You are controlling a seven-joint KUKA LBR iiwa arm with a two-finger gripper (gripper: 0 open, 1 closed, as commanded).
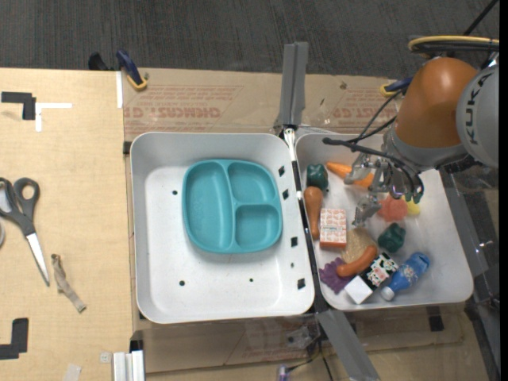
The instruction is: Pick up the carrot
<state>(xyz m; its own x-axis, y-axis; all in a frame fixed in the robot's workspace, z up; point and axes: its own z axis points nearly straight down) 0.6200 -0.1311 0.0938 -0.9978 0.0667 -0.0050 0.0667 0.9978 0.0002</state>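
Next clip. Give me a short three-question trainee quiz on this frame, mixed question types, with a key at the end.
1. True or false: the teal three-compartment plate lies in the left white bin.
2. Multiple choice: the long orange carrot with a green top lies A) on the plate, B) along the right white bin's left wall, C) on the wooden bench beside the grey-handled scissors.
3. Fill in: the gripper hangs over the ___ bin.

Key: 1 true. 2 B. 3 right.
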